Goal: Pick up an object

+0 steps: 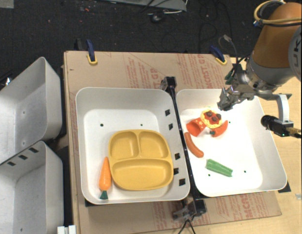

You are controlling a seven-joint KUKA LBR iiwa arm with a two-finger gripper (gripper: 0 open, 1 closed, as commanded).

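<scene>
In the right bin (268, 179) lie a pizza slice toy (211, 119), an orange-red piece (194, 127) beside it, a sausage (193, 145) and a green bean pod (219, 167). My gripper (226, 104) hangs over the bin's far part, just up and right of the pizza slice, with nothing seen between its fingers. In the left bin (92, 106) a yellow divided tray (140, 159) rests with a carrot (105, 174) along its left side.
Two more white bins (29, 106) stand off the board at the left. Clamps (91, 55) hold the board's far edge. A black divider (177, 130) runs between the two bins.
</scene>
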